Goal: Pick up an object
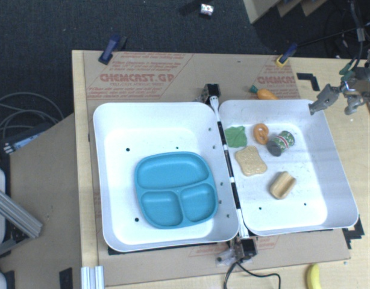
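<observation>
open-fingered gripper (338, 99) over bin (329, 161) corner, "chemcast gp" on board (137, 77)

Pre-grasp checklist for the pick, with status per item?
1. Targets in the right bin: ok. Green piece, orange ring, can, bread slice, tan roll.
2. Items spaced apart: not ok for the ring and can, close together; tan roll sits apart.
3. Claw over a target: not ok, at the bin's far right corner.
4. Claw opening: cannot tell.
5. Blue tray out of the way: ok, left bin.
</observation>
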`<state>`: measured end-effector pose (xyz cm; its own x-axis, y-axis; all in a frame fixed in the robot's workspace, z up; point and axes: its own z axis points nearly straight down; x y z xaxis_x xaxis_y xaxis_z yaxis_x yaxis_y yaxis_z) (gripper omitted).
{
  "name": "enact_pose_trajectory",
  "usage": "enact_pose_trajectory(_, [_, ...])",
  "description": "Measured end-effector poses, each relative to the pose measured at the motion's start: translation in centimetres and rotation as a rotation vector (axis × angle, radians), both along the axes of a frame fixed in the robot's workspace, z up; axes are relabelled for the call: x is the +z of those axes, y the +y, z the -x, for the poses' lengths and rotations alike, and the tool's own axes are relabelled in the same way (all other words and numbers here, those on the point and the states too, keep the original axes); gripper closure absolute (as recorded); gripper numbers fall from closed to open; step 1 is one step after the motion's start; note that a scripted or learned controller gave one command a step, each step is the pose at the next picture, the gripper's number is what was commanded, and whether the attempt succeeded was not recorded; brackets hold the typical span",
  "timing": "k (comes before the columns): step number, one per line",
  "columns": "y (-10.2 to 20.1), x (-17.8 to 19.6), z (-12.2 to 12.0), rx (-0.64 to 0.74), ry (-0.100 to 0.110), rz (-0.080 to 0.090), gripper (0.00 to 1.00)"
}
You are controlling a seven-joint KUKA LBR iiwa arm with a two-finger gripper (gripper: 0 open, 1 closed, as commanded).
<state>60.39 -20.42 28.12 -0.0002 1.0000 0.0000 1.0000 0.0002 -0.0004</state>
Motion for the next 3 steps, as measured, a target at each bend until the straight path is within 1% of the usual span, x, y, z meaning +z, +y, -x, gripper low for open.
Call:
enact_pose_trajectory(1, [6.0,-11.2,3.5,0.001,0.002,-0.001,0.0])
enact_pose_trajectory(2, [7.1,-19.3,9.5,-0.001,-0.002,0.001,0.0])
enact_pose_trajectory(3, [8.7,-19.7,12.5,-0.001,0.002,-0.001,0.0])
